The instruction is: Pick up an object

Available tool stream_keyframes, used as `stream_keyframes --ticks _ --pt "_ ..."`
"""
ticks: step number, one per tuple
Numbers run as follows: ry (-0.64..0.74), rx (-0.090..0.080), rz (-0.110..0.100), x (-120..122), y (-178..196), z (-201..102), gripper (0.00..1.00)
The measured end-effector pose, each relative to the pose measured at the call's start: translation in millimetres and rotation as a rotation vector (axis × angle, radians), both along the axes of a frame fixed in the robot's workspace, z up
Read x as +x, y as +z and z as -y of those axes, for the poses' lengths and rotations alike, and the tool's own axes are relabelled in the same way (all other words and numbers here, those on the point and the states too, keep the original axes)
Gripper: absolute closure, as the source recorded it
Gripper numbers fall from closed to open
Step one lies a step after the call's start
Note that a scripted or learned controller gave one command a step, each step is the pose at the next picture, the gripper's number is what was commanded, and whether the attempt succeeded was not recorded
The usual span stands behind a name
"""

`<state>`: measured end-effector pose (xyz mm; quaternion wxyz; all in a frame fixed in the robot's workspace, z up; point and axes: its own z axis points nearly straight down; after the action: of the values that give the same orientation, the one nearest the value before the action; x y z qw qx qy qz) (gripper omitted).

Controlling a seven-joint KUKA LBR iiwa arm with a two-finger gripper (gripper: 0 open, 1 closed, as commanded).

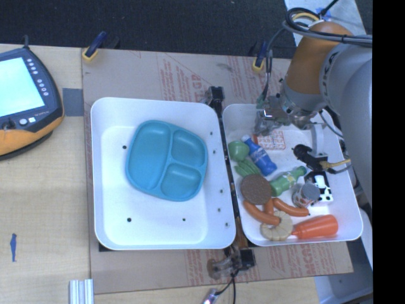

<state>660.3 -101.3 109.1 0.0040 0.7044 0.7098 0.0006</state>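
Note:
My gripper [268,123] hangs over the back left part of the right bin [353,198], just behind a blue bottle [261,157]. Nothing shows between its fingers. Next to the bottle lie a green toy vegetable [239,151] and a green bottle [288,181]. A brown round disc [256,189] sits in the middle of the bin. Toward the front are two orange sausages [261,213], a pale biscuit [277,228] and an orange carrot [314,227]. A small can [305,195] and a black-and-white die [324,192] lie at the right.
The left bin [107,170] holds a blue divided plate [168,160]. A tablet in an orange case [25,100] lies on the bench at far left. Clamps [93,46] hold the brown board at its back edge.

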Motion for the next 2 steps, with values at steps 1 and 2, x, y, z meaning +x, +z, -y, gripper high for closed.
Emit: stream_keyframes --ticks 1,2 --pt "-0.003 0.000 -0.003 -2.0 -12.8 -5.3 0.00" --pt "-0.002 0.000 -0.004 -1.9 -12.7 -7.1 0.00"
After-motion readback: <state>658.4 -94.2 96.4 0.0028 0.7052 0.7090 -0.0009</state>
